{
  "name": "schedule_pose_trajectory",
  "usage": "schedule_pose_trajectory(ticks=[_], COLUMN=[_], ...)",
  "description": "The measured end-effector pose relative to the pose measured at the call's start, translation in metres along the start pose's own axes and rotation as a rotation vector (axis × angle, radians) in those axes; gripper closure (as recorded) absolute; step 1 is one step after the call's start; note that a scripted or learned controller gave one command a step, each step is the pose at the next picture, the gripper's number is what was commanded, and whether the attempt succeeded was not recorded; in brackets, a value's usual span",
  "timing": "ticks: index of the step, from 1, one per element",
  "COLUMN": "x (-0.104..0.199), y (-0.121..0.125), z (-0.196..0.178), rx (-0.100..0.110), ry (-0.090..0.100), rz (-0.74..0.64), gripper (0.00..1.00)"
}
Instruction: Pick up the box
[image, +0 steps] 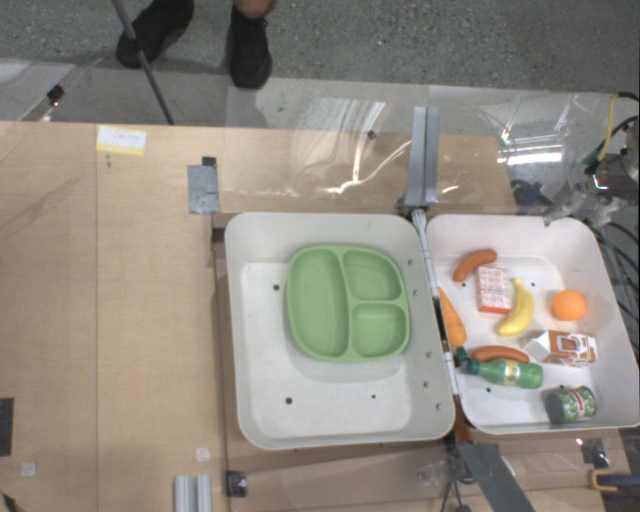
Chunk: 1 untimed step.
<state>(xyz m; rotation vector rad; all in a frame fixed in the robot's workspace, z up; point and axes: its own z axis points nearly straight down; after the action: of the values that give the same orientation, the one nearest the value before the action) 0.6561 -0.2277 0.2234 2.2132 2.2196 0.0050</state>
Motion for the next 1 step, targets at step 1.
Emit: schedule_pose_trajectory(ticks=[1], x=[0.0448], y=[-0.0275], z=[0.0975], rx=[0.004], ry=[0.002], rz=[-0.014], gripper=[0.0])
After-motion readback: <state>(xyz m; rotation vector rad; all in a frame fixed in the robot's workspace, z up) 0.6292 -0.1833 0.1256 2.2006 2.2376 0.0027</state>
